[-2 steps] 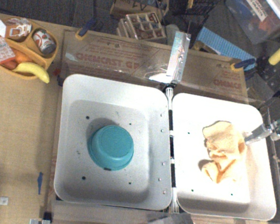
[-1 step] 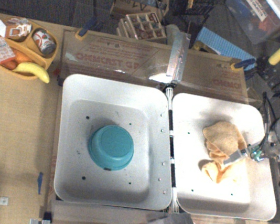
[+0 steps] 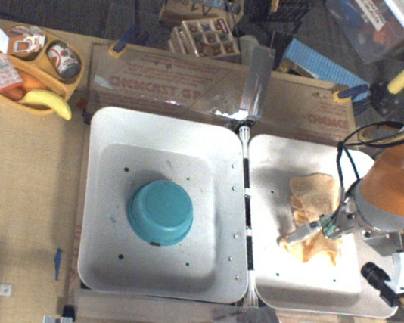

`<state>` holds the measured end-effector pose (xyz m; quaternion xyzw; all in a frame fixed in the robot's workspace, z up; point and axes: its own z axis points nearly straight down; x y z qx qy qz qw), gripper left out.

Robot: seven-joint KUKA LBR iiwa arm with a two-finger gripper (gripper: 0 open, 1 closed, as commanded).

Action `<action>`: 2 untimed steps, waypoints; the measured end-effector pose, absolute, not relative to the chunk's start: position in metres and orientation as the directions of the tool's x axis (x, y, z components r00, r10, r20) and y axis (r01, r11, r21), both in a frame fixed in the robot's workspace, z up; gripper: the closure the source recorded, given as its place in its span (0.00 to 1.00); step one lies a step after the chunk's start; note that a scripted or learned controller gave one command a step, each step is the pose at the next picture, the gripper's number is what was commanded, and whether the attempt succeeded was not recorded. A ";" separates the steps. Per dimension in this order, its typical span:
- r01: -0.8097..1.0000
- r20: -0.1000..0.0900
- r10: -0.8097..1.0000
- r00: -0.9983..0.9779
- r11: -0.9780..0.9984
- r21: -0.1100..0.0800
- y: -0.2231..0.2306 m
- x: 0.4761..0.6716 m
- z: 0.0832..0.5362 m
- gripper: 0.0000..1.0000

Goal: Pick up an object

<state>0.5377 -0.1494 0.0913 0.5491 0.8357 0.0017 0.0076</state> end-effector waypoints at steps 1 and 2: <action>0.921 -0.016 0.921 -0.390 0.390 0.018 -0.153 0.539 0.103 1.00; 0.840 -0.002 0.840 -0.542 0.542 0.002 -0.088 0.556 0.185 1.00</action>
